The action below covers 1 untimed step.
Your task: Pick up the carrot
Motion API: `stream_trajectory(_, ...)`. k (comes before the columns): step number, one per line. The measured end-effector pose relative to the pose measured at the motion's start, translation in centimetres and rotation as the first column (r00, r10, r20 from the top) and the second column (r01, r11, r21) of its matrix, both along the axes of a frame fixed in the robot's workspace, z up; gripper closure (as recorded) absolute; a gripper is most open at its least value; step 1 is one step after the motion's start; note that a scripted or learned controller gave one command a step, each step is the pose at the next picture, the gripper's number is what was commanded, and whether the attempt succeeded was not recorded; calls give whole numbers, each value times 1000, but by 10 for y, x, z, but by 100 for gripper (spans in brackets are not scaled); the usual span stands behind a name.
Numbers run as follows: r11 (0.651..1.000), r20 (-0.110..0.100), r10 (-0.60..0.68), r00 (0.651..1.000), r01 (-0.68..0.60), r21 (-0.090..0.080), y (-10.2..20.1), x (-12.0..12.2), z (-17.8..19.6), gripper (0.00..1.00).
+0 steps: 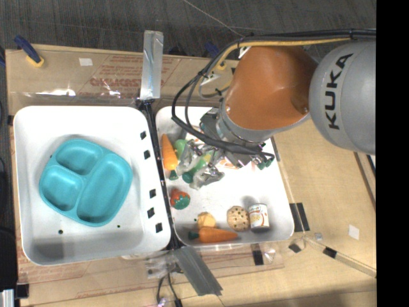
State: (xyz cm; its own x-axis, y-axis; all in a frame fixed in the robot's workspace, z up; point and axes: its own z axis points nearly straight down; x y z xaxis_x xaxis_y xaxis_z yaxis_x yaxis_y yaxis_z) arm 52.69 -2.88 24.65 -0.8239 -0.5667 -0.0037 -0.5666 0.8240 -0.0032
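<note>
Orange carrot [217,235] against right bin's [281,190] front wall

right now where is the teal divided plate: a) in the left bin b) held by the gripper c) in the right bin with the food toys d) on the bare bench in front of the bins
a: the teal divided plate lies flat on the floor of the left bin, while the carrot and the other food toys sit in the right bin.
</note>
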Motion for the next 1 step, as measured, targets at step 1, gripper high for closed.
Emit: stream_trajectory(1, 925, -7, 379, 925, -379, 2, 21, -17, -56, 100)
